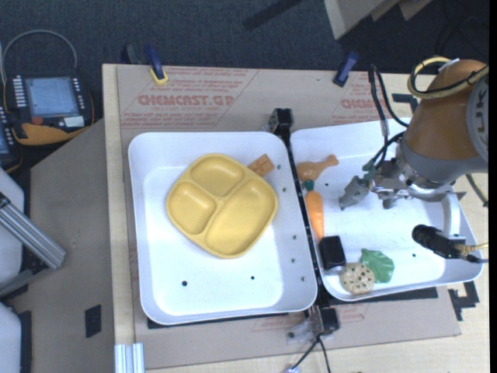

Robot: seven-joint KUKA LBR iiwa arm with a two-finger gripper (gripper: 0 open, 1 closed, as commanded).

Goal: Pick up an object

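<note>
The right bin (404,150) holds a tan drumstick (318,167) at its upper left and an orange carrot (314,213) along its left wall. At the front left lie a black block (332,252), a speckled cookie (357,278) and a green leafy piece (379,264). My gripper (365,193) hangs over the middle of this bin, right of the carrot and below the drumstick. Nothing shows in its grasp. The orange-banded wrist (446,119) covers the bin's right part.
In the left bin (225,286) a yellow divided plate (223,204) lies with a small brown piece (261,164) at its upper right corner. A black cable end (436,242) hangs off the arm over the right bin's front right.
</note>
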